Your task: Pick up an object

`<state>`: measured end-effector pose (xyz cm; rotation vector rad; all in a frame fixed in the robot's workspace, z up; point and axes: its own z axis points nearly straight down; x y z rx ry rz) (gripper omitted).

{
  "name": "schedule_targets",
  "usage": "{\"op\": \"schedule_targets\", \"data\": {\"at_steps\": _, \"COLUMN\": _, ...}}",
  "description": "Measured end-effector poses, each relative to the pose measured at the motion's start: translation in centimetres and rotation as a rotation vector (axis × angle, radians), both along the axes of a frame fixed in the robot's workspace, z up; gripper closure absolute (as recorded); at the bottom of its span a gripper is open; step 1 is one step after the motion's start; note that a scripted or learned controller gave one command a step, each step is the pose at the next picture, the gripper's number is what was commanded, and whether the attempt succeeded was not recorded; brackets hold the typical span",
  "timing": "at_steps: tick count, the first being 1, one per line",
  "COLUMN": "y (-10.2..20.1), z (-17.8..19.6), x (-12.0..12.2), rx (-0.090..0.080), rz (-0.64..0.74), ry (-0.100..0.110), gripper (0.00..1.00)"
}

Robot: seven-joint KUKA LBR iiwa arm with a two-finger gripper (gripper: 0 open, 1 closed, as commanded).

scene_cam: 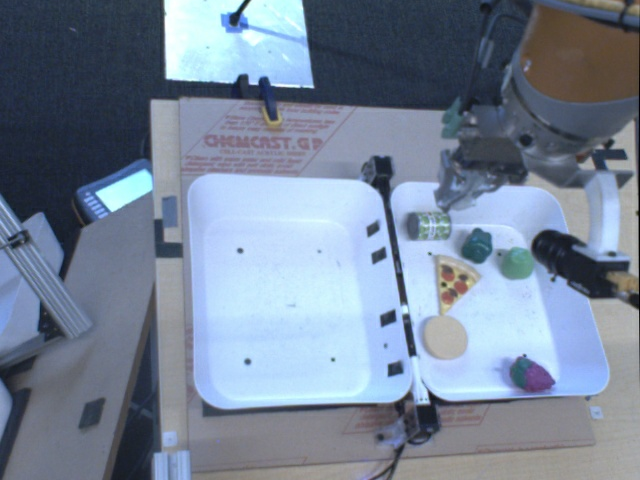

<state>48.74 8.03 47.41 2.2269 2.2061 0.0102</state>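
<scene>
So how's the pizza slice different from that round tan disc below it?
The pizza slice is a triangle, yellow with red spots; the disc is round and plain tan. The slice lies nearer the gripper; the disc sits nearer the bin's front edge. Both lie flat in the right bin.

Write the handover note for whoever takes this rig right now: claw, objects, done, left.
Claw: hanging over the back left corner of the right bin, just above the green can; whether it is open or shut cannot be made out, and nothing is seen held.
Objects, all lying in the right bin: green can on its side, dark green piece, light green piece, pizza slice, tan disc, purple and green piece.
Done: no pick yet.
Left: grasp and lift one object; the can is nearest.
</scene>
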Motion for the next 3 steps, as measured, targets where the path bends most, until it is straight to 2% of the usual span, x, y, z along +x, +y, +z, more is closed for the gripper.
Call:
{"op": "schedule_targets", "data": {"at_steps": 2, "y": 12.5, "z": 3.2, "x": -0.2, "rx": 0.004, "rz": 0.020, "ry": 0.006, "gripper": 1.00}}
{"op": "schedule_targets", "data": {"at_steps": 3, "y": 15.5, "z": 6.2, "x": 3.3, "rx": 0.003, "rz": 0.015, "ry": 0.004, "gripper": 1.00}}
